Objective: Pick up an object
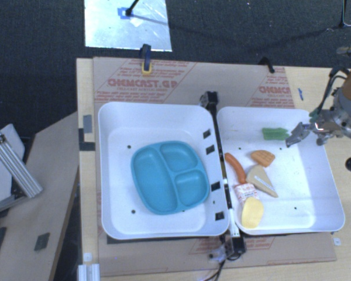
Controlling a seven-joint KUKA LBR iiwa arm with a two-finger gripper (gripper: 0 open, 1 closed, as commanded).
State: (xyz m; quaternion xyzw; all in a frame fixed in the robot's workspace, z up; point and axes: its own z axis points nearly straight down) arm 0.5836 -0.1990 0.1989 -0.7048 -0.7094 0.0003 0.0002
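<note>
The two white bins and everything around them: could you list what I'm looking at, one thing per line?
Left bin: one, white, left half of the bench.
Divided plate: one, light blue, three compartments, lying in the left bin.
Right bin: one, white, beside the left bin.
Green piece: one, green, upper part of the right bin, just left of the gripper.
Sausage-like piece: one, orange-red, near the right bin's left wall.
Bread-like piece: one, orange-brown, right of the sausage-like piece.
Wedge: one, beige, below the bread-like piece.
Yellow piece: one, yellow, lower left of the right bin.
Small packet: one, white and red, between wedge and yellow piece.
Cardboard sheet: one, brown, under both bins.
Gripper: one, grey metal, over the right bin's upper right.
</note>
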